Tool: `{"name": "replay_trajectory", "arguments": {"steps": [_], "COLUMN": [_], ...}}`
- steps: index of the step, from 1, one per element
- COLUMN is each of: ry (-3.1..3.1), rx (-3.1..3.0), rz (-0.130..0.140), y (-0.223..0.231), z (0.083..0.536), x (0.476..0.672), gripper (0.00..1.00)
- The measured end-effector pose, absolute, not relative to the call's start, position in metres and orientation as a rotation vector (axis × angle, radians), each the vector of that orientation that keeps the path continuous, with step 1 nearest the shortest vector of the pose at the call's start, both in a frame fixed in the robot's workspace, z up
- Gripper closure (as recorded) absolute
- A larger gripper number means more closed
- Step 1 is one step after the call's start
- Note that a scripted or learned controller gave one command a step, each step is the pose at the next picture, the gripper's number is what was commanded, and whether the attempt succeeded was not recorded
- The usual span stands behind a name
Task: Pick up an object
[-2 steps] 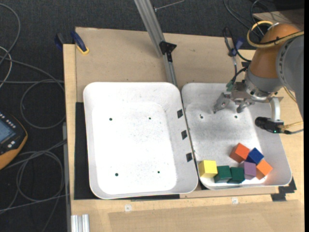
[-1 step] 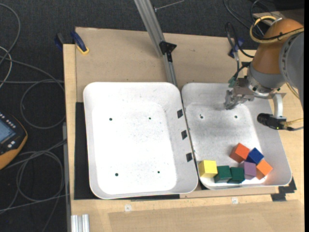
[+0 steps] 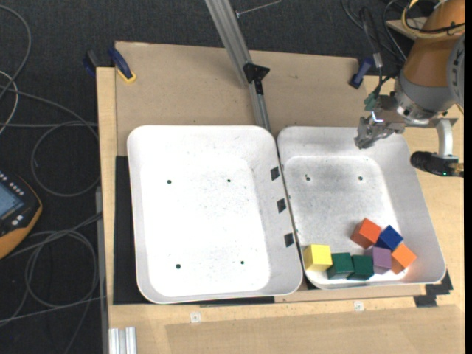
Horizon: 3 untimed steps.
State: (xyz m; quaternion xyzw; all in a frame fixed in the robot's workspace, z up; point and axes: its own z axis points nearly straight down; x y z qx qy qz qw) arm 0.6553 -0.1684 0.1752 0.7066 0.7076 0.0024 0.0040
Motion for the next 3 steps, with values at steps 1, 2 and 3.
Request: {"name": "replay_trajectory", "arguments": {"steps": [1, 2, 3], "ry": [2.218, 2.229, 2.230], "rx": [2.214, 2.213, 2.217], "rz": [0.007, 0.005, 0.001], "y": [-0.169, -0.110, -0.057], "z": [0.231, 0.242, 0.232], "x": [0.657, 0.657, 0.647], "gripper": [1.00, 1.00, 1.00]}}
